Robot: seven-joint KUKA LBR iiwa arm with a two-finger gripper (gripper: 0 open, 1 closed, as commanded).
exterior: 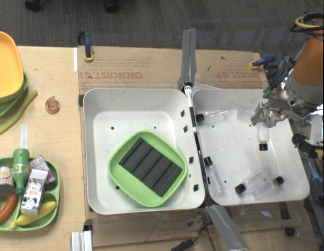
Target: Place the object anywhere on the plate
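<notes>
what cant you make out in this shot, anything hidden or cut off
- Gripper, camera view: the wrist and cables above hide how its jaws stand; whether they clasp the clear vial hanging below cannot be told.
- Clear vials in the right bin: transparent plastic fades into the white floor, so outlines and count are uncertain; black caps show.
- Green plate: the dark ridged slab covers its middle.
- Food tray, yellow dishes: cut by the left edge.
</notes>
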